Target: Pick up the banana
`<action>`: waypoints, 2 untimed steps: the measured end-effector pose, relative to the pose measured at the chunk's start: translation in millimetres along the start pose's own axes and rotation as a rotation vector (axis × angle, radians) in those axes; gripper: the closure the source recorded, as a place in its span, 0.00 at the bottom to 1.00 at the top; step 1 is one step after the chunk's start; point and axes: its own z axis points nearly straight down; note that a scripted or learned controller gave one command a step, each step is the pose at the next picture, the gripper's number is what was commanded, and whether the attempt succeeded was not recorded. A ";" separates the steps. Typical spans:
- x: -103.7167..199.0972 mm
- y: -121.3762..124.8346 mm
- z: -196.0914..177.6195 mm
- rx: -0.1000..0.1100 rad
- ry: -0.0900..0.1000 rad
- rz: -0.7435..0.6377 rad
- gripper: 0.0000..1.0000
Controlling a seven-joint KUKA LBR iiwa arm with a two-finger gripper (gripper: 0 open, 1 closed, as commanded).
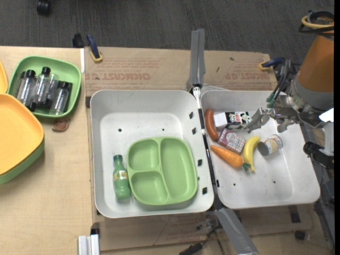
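Note:
The yellow banana [250, 150] lies in the right bin [276, 187], near its middle, with its stem end pointing toward the front. My gripper [270, 122] hovers just behind it, a little to its right, over the back of that bin. Its fingers stand open, with nothing between them. The grey arm with the orange band [317, 62] reaches in from the upper right.
Around the banana lie an orange carrot [227, 155], a pink packet [231, 139], a red sausage [211, 124], a small printed box [237, 118] and a tin can [271, 145]. The left bin [106, 142] holds a green divided tray [162, 170] and a green bottle [121, 177].

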 end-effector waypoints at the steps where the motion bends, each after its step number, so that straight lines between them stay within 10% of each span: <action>1: -54.5 7.4 124.2 -0.032 -0.009 0.084 0.00; 2: -68.0 -41.6 152.1 0.000 0.001 0.170 0.00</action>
